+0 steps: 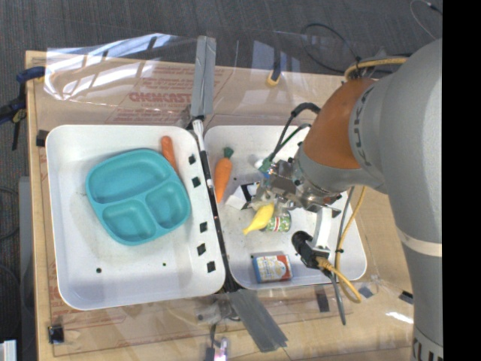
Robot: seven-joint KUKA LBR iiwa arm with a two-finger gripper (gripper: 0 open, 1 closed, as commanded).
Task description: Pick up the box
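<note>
A robotics lab: taped wooden bench, two white bins, loose cables.

The large grey arm with its orange band is cut off by the right and bottom edges, and its bulk hides the far right corner of the right shallow white bin. The gripper sits in a clutter of metal parts and cables, so its fingers are too small and tangled to read. A small green-and-white object beside the yellow banana-shaped toy is partly covered and cannot be identified. The label on the small red-and-blue box is too blurred to read.
</note>
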